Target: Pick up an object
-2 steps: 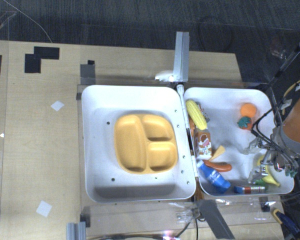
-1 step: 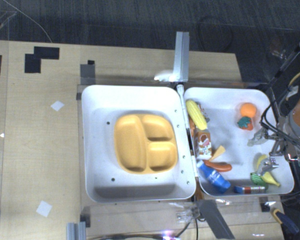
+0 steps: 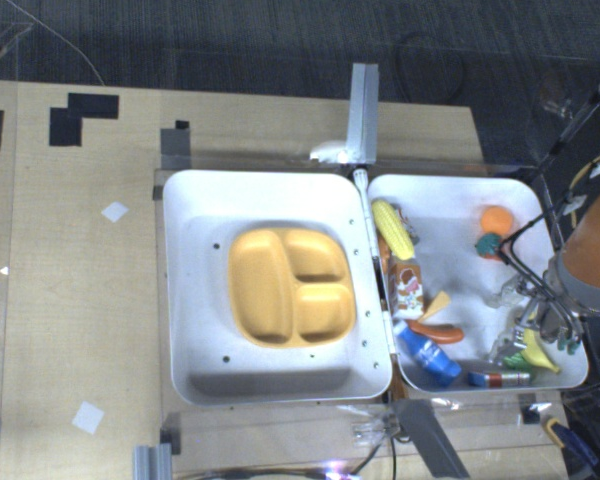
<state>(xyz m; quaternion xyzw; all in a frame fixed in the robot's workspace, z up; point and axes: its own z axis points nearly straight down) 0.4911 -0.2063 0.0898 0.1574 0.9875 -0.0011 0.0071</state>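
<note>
My gripper (image 3: 525, 336) hangs low over the near right corner of the right bin (image 3: 450, 193). Just beneath and beside it lies a yellow-green toy (image 3: 538, 356); whether they touch I cannot tell. A red and grey marker (image 3: 498, 377) rests along the bin's front wall. Further left lie a red sausage (image 3: 440, 333), a blue object (image 3: 428, 358), a yellow wedge (image 3: 436, 306) and a brown snack packet (image 3: 406, 288). An ear of corn (image 3: 392, 226) lies along the left wall. An orange fruit (image 3: 496, 219) with a teal piece (image 3: 489, 244) sits at the back right.
The left bin (image 3: 195, 268) holds a yellow plate with compartments (image 3: 288, 286) in its middle. A grey post (image 3: 363, 113) rises behind the join of the bins. Black cables (image 3: 525, 233) run from the arm (image 3: 590, 258) across the right bin's right side.
</note>
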